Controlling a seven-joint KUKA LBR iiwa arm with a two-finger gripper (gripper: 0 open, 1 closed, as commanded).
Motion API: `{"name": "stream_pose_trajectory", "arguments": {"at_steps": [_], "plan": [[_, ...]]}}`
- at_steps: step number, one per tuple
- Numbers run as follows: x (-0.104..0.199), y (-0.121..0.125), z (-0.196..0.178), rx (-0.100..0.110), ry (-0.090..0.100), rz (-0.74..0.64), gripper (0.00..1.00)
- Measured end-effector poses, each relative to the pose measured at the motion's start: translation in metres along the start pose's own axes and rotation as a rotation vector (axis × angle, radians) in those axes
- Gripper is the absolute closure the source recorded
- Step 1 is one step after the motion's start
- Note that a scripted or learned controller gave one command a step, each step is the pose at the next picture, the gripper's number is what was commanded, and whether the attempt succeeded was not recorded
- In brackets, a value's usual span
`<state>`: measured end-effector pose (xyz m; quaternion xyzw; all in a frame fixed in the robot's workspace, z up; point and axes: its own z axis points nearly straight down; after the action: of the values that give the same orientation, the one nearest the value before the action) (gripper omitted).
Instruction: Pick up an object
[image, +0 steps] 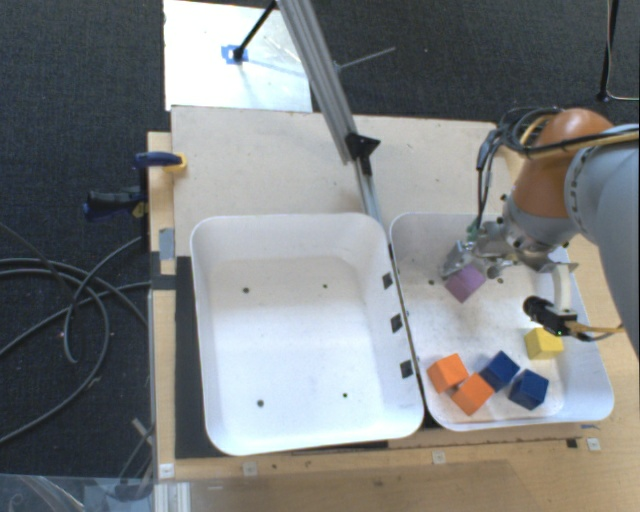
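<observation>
Camera view: two-finger gripper (470, 262) was seen over the right white bin (590, 395).
Small purple block (464, 284) was tilted beneath it; finger state could not be told; no writing was legible.

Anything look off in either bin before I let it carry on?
Nothing looks spilled or broken. The purple block sits tilted right at the gripper, apart from the rest in the right bin. The two orange blocks and two blue blocks cluster by the near wall, with the yellow block nearby.
</observation>
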<state>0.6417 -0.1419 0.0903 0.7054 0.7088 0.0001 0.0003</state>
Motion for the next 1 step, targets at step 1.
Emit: {"name": "stream_pose_trajectory", "arguments": {"at_steps": [1], "plan": [[-0.0006, 0.0015, -0.0122, -0.005, -0.001, -0.002, 1.0]]}}
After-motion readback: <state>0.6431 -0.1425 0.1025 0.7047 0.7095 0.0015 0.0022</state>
